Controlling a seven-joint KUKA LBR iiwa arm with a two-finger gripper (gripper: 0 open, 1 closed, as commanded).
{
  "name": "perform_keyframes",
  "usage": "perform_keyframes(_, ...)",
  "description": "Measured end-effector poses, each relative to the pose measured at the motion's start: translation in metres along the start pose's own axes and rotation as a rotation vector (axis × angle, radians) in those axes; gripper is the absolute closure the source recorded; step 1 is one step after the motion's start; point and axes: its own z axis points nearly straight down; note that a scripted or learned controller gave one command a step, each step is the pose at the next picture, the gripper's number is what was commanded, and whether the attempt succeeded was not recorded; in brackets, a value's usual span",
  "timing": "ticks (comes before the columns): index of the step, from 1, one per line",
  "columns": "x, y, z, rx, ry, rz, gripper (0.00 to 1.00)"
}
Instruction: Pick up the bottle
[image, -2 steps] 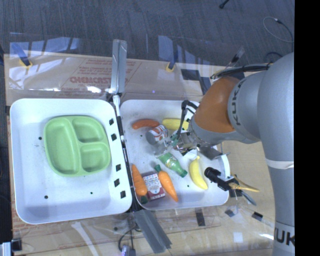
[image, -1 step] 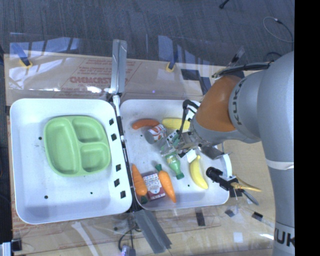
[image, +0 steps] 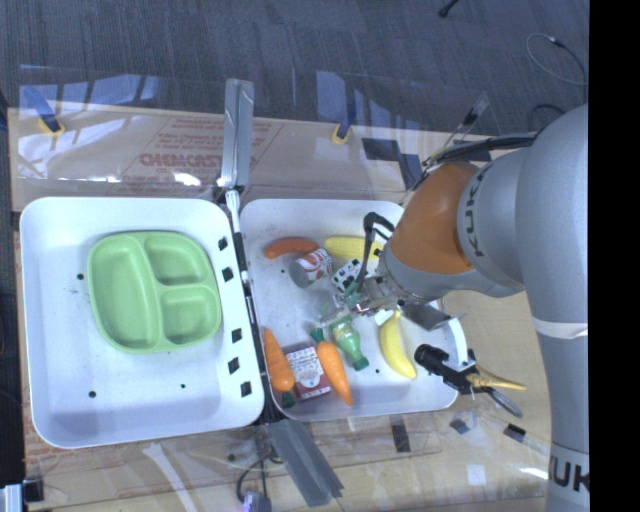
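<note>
The bottle (image: 349, 344) is small and green. It lies on its side near the middle of the right bin (image: 432, 396), between a carrot and a banana. My gripper (image: 358, 298) hangs low over the bin, just above and behind the bottle's upper end. The grey wrist with its orange band (image: 435, 225) reaches in from the right and hides part of the bin's right side. I cannot make out whether anything is held.
The right bin also holds a red sausage (image: 290, 246), a can (image: 312, 267), a yellow item (image: 344, 247), a die (image: 346, 274), a banana (image: 396, 346), two carrots (image: 279, 361) (image: 334, 372) and a red box (image: 306, 368). A green divided plate (image: 155, 290) sits in the left bin (image: 60, 400).
</note>
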Motion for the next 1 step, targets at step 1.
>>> perform_keyframes(1, 0.0424, 0.07, -0.092, -0.004, -0.002, 0.191, 1.0)
